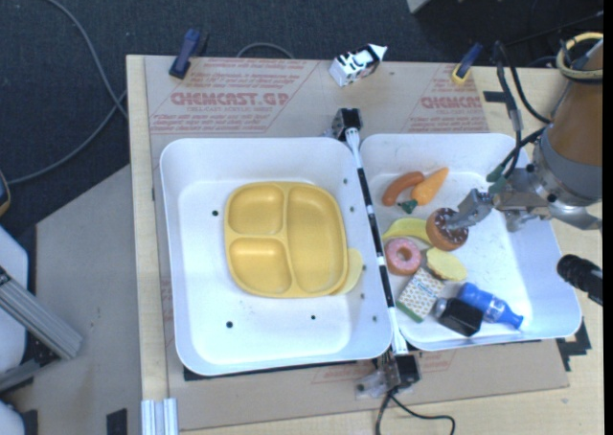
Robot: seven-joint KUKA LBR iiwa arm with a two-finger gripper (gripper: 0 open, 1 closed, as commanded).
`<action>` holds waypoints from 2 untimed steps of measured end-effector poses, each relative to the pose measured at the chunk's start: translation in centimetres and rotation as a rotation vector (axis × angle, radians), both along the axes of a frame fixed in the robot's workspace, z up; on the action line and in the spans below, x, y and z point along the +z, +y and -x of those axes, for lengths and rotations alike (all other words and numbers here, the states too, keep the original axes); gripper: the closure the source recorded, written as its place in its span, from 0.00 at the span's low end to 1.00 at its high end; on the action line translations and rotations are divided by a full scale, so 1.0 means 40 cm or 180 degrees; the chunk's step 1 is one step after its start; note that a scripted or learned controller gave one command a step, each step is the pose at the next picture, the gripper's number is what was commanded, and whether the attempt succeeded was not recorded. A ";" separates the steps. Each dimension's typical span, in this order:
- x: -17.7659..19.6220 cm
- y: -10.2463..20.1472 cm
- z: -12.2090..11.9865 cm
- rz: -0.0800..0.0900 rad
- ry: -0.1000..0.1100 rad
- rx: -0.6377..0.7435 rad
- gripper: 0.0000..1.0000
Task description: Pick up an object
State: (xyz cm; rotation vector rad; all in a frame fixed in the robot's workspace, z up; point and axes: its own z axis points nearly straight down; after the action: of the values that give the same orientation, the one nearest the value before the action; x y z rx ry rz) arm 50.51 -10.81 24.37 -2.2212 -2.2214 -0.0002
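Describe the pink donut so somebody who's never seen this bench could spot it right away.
Look in the right bin, the one crowded with small toys, along its left wall beside the divider. The pink donut lies there, just below a yellow banana and above a speckled cracker. It is the only pink ring; the other donut nearby is chocolate brown.

The tabletop (287,88), a brown printed sheet, carries two white bins side by side: the left bin (192,232) and the right bin (536,280); blue clamps (185,52) grip its far edge
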 end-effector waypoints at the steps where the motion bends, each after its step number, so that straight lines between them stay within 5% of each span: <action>1: -0.317 -0.049 -0.179 0.0004 -0.0015 -0.0003 0.00; 2: -0.361 0.027 -0.133 0.0000 -0.0085 -0.0002 0.00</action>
State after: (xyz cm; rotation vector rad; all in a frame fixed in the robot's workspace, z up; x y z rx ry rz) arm 55.85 -9.72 9.94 -2.2351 -2.2339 -0.0301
